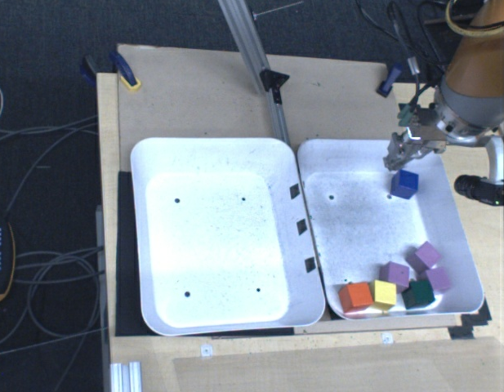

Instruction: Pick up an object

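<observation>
My gripper (pixel 401 155) hangs over the far part of the right bin (pixel 350 219), below the grey wrist and orange band. A blue cube (pixel 404 184) lies directly under it, right at the tip; whether they touch cannot be made out. Several more blocks are clustered in the right bin's near right corner: an orange cube (pixel 357 296), a yellow cube (pixel 385 293), a green block (pixel 417 295) and three purple blocks (pixel 425 256).
The left bin (pixel 211 235) stands beside the right one, with black clips along the shared edge. A slanted metal pole (pixel 252 47) crosses the bench behind the bins. Blue clamps sit at the bench's far corners. Cables lie on the floor to the left.
</observation>
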`<state>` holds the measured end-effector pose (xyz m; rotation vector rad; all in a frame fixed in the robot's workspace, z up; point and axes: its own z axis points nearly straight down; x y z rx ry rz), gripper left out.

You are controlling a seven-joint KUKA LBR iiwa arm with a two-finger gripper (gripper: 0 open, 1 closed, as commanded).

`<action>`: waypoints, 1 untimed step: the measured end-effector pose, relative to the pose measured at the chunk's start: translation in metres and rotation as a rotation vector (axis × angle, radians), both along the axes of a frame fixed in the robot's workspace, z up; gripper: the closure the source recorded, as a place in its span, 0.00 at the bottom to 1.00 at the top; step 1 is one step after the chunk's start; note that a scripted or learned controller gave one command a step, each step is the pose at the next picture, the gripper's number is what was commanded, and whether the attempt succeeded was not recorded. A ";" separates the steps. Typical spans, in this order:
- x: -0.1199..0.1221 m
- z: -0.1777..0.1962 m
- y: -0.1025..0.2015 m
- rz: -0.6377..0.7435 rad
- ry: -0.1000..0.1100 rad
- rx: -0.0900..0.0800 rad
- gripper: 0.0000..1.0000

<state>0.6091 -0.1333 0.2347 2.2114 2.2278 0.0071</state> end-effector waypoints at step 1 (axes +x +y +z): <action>0.000 0.008 0.054 0.000 0.003 0.002 1.00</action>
